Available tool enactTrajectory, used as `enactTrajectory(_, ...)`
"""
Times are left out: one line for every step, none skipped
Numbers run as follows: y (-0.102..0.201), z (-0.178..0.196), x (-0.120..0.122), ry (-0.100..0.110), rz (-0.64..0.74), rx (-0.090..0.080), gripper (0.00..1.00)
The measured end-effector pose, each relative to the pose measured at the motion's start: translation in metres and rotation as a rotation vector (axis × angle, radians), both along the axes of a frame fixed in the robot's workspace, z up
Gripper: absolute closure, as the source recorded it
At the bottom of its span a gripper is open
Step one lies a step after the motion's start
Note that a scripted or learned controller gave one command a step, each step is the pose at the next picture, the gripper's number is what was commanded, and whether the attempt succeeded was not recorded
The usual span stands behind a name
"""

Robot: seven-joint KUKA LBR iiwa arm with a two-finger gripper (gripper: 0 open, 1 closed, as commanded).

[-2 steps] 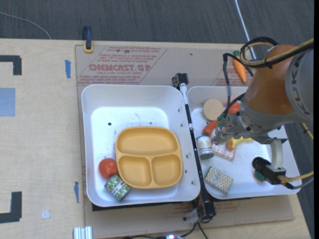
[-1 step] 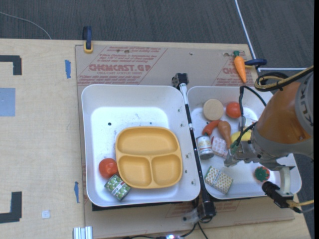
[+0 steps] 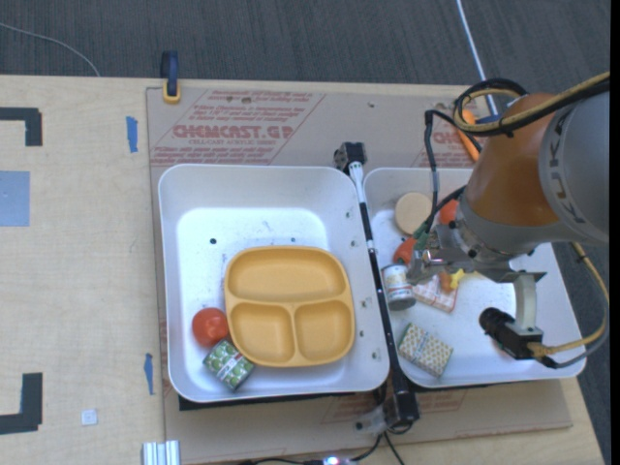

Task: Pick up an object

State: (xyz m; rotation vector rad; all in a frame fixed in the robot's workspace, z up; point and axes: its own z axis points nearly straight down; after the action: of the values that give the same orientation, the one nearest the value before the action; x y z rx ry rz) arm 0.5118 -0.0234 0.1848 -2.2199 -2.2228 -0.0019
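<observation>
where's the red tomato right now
The red tomato lies in the left bin, near its front-left corner, against the yellow divided tray and just above the green patterned block.

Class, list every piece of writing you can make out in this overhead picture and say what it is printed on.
"CHEMCAST GP": red print on the brown sheet under the bins, repeated at its right, partly hidden by the arm.
Smaller red lines around it: too small to read.
Small can label and patterned packets: too blurred to read.
</observation>
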Motion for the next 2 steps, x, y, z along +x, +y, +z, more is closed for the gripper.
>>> enactTrajectory(-0.0418, -0.0001, -0.0325, 0.002, -0.002, -0.001, 1.00)
enactTrajectory(-0.0412, -0.0002, -0.0323, 0.002, -0.001, 0.000, 0.00)
